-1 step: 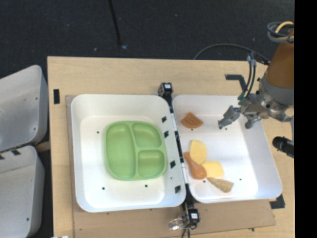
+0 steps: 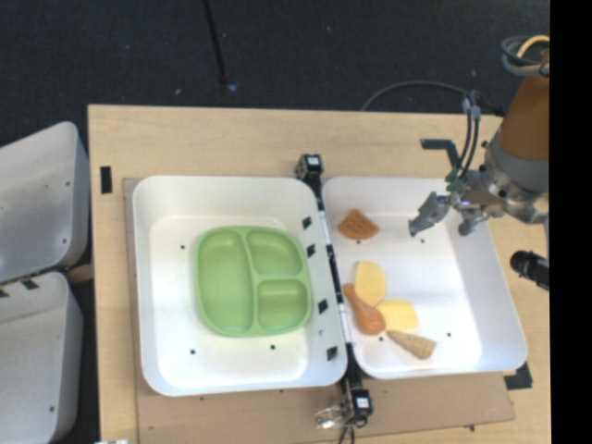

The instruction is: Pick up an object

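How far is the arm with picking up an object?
Nothing looks picked up yet. The gripper hangs open over the right bin, nothing between its fingers. The food pieces lie in that bin: a wedge, a yellow slice and others. Left: go down on one, close and lift.

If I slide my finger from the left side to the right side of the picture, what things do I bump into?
Green divided plate in the left bin → orange wedge-shaped food piece in the right bin → gripper, with nothing between its open fingers.
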### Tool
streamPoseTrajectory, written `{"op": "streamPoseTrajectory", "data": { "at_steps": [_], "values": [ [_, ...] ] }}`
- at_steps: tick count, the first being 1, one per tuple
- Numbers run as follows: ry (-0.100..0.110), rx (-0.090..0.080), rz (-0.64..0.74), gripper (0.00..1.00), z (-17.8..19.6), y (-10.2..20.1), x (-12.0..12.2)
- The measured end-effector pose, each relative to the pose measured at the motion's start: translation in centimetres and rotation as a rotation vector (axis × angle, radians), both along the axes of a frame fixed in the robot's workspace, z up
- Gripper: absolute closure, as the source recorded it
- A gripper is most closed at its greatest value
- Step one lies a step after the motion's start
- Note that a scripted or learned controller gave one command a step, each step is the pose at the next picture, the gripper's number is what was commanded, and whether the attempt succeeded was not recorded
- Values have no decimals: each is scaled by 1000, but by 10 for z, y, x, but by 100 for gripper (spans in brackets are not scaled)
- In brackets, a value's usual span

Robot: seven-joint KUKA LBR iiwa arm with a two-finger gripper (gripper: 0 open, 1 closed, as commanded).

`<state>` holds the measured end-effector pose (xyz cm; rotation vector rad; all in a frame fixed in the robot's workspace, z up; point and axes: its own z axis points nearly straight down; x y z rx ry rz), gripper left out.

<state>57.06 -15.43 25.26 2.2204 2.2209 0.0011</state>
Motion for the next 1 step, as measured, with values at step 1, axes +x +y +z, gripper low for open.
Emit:
{"op": "streamPoseTrajectory", "data": {
  "at_steps": [1],
  "values": [
    [3, -1, -1, 0, -42, -3, 2]
  ]
}}
